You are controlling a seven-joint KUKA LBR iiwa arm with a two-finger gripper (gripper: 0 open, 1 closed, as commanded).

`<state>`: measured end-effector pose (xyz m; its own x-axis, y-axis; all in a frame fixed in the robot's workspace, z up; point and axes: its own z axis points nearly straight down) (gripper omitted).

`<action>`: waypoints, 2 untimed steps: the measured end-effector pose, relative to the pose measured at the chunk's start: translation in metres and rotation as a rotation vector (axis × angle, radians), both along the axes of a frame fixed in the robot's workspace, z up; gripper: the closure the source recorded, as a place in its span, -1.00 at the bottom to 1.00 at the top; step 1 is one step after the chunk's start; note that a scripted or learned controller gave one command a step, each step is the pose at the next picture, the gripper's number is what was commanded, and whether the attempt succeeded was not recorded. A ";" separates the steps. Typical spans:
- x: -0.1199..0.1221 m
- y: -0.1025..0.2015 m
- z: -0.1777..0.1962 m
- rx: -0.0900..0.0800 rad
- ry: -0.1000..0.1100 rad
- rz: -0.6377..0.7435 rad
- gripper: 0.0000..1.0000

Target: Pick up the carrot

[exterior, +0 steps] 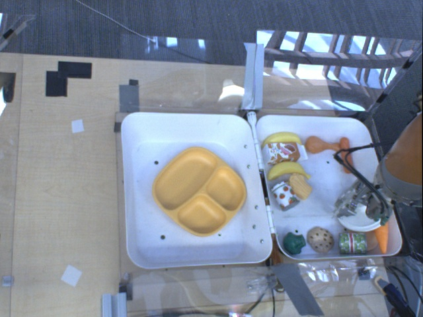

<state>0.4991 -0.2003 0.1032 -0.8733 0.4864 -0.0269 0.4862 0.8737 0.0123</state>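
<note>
The carrot (382, 238) is a small orange piece lying in the front right corner of the right bin (325, 177), partly hidden beside a white dish (359, 222). My gripper (355, 205) hangs low over the bin's right side, just above and left of the carrot and over the white dish. Nothing can be seen held in it. The arm's orange band (404, 157) shows at the right edge.
The right bin also holds two bananas (282, 139), two printed cans (284, 195), a green can (352, 243), a speckled ball (320, 240), a green toy (295, 242) and an orange gourd shape (322, 144). A yellow divided plate (200, 190) lies in the left bin (142, 177). A black cable (353, 165) loops near the gripper.
</note>
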 end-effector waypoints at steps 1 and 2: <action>-0.003 0.052 -0.012 -0.007 0.010 0.162 1.00; -0.003 0.112 -0.012 -0.003 0.008 0.114 1.00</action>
